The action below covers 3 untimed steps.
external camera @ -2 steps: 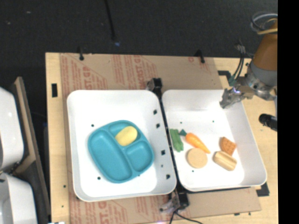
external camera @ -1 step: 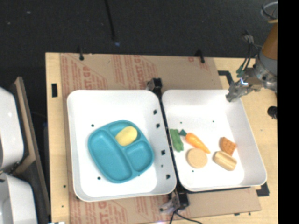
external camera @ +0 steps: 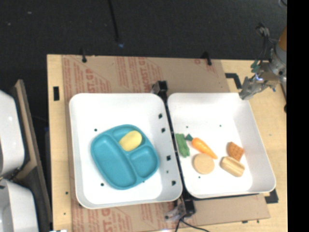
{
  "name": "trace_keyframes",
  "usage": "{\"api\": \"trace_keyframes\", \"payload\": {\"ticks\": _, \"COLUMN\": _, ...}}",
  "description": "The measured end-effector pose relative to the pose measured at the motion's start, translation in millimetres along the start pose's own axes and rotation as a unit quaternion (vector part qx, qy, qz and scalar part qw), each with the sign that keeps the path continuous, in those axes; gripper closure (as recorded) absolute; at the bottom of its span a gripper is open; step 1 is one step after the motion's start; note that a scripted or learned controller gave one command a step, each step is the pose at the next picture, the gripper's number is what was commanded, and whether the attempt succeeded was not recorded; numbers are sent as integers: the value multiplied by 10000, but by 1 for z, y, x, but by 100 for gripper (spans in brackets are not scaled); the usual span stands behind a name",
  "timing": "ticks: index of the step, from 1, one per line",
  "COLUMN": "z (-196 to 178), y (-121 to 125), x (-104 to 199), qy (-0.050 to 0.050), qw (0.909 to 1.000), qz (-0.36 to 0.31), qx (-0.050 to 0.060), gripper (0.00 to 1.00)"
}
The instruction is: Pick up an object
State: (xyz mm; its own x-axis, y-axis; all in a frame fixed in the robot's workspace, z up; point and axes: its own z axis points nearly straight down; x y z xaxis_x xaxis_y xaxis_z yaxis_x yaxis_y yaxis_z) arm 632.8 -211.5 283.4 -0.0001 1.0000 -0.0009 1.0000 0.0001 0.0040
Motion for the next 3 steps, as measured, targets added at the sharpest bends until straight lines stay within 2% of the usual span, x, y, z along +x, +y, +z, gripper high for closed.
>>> {"api": "trace_keyframes", "payload": {"ticks": 2, "z": -4, "y": -11, "x": 89, "qy": 5, "qw": 10000, "qz": -12, "qx": 17, "gripper": 100}}
{"api": "trace_keyframes", "payload": {"ticks": 3, "z": -3, "y": -28, "x": 144, "qy": 8, "qw": 10000, "qz": -19, "qx": 15, "gripper": 100}}
